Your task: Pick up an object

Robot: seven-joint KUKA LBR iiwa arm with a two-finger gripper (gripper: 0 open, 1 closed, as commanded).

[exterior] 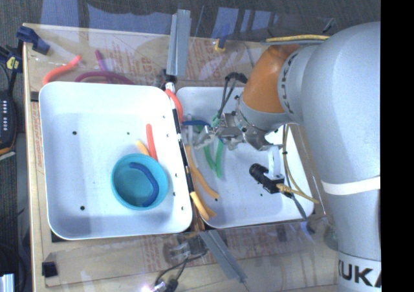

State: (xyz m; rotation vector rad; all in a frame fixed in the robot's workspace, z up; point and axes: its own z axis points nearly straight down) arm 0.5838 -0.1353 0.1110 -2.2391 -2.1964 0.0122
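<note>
Right now the arm (323, 90) reaches over the right bin (249, 210), and its gripper (210, 134) hangs low near that bin's left wall, just above a green strip-like object (215, 158). Whether the jaws are released or clenched I cannot tell; cables and the wrist housing blur them together. The green object looks the nearest candidate for picking, with a yellow curved piece (202, 184) lying just beside it along the bin wall. To do this well, the descent should centre on the green object alone and keep away from the wall, since a grip that catches the rim or both pieces would likely slip. The arm's bulk hides much of the right bin's far side. In the left bin (65, 155) sit a blue bowl (139, 182) and an orange stick (151, 142), well apart from the gripper.
</note>
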